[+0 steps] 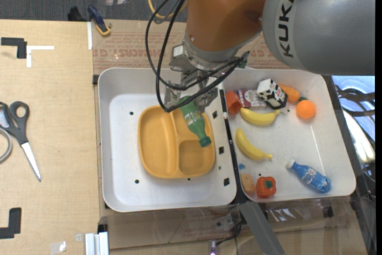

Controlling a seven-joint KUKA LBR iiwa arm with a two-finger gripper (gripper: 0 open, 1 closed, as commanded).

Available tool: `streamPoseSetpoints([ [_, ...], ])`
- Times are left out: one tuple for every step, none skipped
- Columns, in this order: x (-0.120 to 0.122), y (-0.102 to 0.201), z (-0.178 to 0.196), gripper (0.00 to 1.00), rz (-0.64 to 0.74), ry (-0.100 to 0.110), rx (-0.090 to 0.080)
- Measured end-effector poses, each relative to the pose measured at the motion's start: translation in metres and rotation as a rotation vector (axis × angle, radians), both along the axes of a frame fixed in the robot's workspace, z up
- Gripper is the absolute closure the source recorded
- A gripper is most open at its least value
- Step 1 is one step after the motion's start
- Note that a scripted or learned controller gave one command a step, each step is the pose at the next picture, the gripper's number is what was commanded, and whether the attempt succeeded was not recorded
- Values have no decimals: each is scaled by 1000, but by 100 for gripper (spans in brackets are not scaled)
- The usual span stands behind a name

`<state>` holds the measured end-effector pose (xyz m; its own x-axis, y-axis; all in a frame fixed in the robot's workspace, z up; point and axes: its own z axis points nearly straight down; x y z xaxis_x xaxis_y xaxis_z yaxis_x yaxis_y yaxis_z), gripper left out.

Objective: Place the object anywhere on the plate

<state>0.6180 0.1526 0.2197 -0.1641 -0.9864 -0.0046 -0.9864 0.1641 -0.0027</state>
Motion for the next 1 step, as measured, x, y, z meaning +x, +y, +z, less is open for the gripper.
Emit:
streamPoseSetpoints([
  [-17,38,-14,100,215,3,-1],
])
